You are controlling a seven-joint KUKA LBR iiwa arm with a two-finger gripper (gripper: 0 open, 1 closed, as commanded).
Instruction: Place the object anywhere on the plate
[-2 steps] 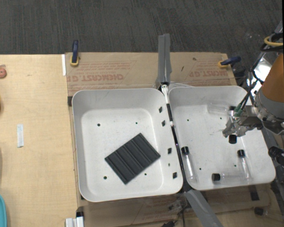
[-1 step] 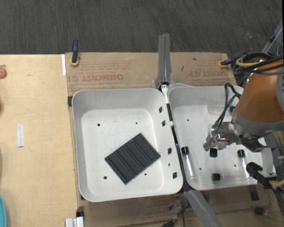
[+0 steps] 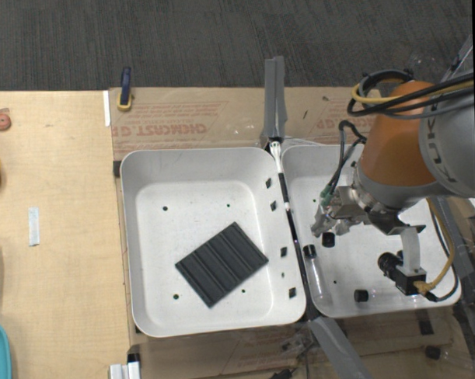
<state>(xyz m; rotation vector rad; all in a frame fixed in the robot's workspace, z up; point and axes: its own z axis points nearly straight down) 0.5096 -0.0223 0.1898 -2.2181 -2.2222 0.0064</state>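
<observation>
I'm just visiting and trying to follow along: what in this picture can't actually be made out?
- Gripper: too small and dim in the camera view to tell open or shut, or whether it holds anything.
- Right bin: much of its floor is hidden under the arm.
- Small dark bits on that floor: too small to identify.
- Dark ridged plate in the left bin: fully visible.

Blue clamp point(image 3: 125, 78) on cardboard sheet point(image 3: 188, 116); white strip point(image 3: 33, 227) on bench point(image 3: 63, 307).
</observation>
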